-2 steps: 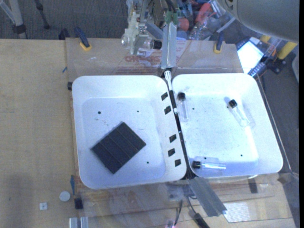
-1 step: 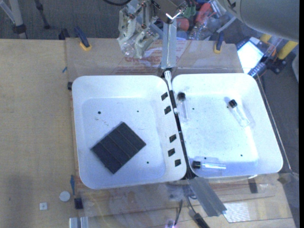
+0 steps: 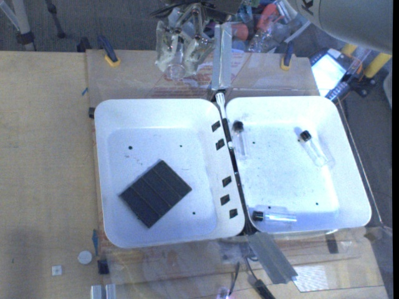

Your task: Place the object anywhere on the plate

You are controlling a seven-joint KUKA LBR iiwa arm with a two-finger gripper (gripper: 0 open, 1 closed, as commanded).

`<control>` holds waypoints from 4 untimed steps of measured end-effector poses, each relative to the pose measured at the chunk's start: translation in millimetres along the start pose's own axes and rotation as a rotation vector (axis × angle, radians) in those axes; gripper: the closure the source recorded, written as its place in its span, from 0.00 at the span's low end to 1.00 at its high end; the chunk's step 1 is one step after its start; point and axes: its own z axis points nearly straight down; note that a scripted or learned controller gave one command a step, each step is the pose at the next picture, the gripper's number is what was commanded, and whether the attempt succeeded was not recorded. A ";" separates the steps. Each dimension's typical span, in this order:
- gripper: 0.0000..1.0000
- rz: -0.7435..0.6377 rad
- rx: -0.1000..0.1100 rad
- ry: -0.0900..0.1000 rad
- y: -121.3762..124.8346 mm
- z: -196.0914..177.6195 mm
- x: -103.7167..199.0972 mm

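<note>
At the top centre of the frame the gripper (image 3: 187,33) hangs above the far edge of the desk, beyond both bins, with a crumpled clear plastic wrap around its fingers. Whether it is released or clenched cannot be told; the parts blur together there, and nothing can be made out between them. The grey arm (image 3: 349,8) enters from the upper right corner of the frame.

Just below the gripper, the two white bins sit side by side, meeting at a central seam marked by a row of small black tabs (image 3: 223,167). The left bin (image 3: 103,173) holds the plate (image 3: 156,193), a dark square slab with ridged lines, lying flat and turned diagonally in the lower middle of that bin. Nothing rests on it.

The right bin (image 3: 355,185) holds three small clear vials with black caps, all lying on their sides. One vial (image 3: 239,139) lies near the seam in the bin's upper left. A second vial (image 3: 313,147) lies in the upper right part, well apart from the first. A third vial (image 3: 273,216) lies along the lower edge, near the seam.

The pale wooden desk (image 3: 43,167) spreads to the left of the frame, with a few small items near the lower left corner, too small to identify.
</note>
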 end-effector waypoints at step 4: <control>1.00 -1.297 -0.004 -0.002 1.3 1.0 -2.8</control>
